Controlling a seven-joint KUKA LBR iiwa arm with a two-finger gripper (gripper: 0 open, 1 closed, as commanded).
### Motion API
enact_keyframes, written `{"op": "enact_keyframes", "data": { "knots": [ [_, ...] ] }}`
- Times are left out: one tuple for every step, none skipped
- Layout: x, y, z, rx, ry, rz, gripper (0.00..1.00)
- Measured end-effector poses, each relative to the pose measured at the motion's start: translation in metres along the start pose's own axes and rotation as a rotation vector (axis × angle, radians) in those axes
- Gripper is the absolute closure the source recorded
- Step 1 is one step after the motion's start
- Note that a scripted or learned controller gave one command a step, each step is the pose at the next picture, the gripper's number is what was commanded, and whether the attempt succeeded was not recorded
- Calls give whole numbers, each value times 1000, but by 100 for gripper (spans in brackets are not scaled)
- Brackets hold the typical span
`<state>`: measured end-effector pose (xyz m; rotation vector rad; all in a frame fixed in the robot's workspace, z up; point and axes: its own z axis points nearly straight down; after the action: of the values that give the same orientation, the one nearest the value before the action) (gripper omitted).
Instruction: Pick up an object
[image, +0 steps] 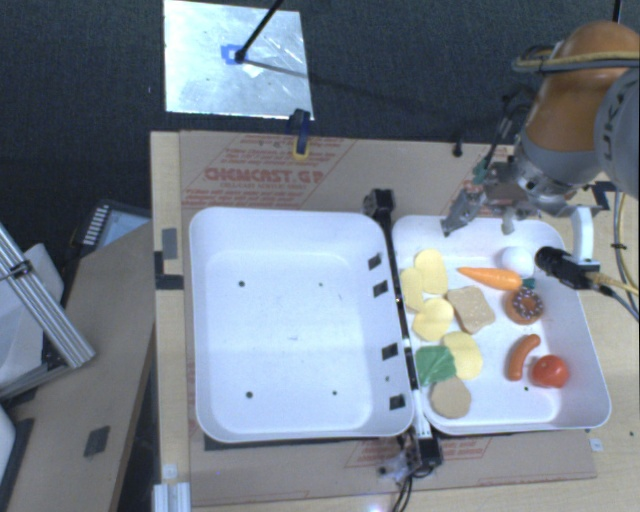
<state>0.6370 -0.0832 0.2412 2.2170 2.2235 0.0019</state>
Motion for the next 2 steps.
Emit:
{"op": "enact_keyframes", "data": {
  "knots": [
    [142,-3,60,6,8,-12,0],
    [133,-1,45,-2,2,-1,100]
  ]
}}
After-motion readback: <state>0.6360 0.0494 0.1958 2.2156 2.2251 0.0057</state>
